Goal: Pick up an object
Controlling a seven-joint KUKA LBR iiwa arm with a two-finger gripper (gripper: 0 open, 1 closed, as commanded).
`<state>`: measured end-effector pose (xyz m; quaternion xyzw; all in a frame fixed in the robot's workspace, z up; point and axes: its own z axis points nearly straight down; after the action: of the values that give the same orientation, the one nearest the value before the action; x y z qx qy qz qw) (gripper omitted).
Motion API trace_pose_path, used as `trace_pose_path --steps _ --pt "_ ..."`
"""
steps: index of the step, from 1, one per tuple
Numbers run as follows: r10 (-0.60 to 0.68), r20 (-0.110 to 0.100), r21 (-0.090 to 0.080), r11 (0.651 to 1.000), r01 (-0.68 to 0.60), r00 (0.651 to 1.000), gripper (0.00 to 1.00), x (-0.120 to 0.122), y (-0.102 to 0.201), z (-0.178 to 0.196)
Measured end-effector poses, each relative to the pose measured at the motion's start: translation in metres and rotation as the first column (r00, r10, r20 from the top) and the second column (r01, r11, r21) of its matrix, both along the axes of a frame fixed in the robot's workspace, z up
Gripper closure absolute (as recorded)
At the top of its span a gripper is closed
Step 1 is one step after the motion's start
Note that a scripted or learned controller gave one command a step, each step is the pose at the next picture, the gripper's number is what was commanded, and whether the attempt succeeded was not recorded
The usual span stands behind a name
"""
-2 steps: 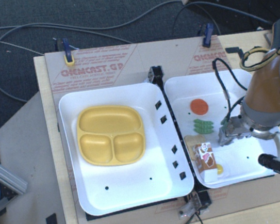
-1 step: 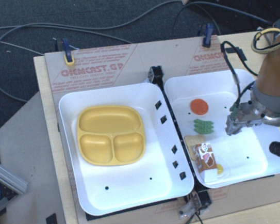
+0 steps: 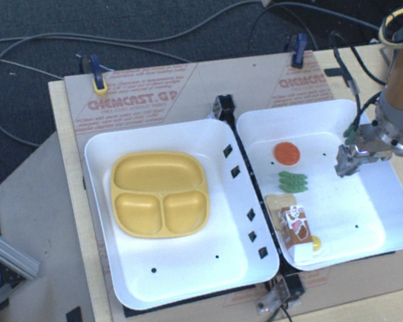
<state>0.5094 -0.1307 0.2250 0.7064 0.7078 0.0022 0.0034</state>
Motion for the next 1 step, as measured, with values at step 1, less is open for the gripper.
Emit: trace_pose_path --steps 1 --pt "-0.001 -0.004 0.001 1.000 0.001 1.000 1.00 0.0011 0.0000 0.0233"
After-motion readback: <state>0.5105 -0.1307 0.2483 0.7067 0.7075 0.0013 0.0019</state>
